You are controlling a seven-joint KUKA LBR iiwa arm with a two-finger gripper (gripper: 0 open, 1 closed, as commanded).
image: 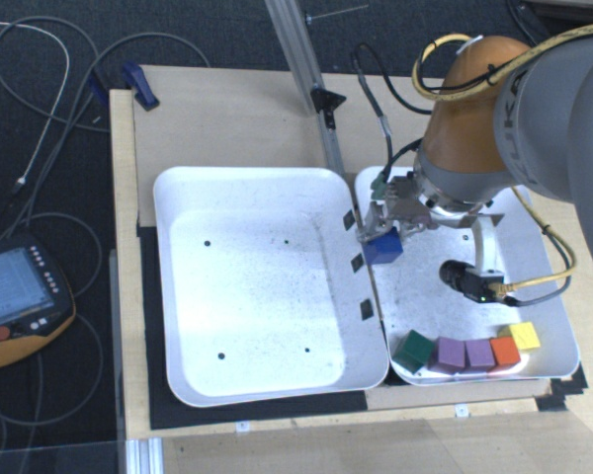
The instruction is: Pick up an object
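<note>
My gripper [383,227] hangs over the left edge of the right bin [553,309], below the grey and orange arm. A blue block [383,250] sits between its fingers, and the gripper is shut on it. The block looks lifted slightly above the bin floor. Along the right bin's front wall runs a row of blocks: a green block [414,349], two purple blocks [453,354], an orange block [505,352] and a yellow block [525,338].
The left bin [247,294] lies beside the right one, their rims meeting just under the gripper. A metal post [296,47] slants in from the top. A black connector with a yellow cable [471,279] hangs off the arm.
</note>
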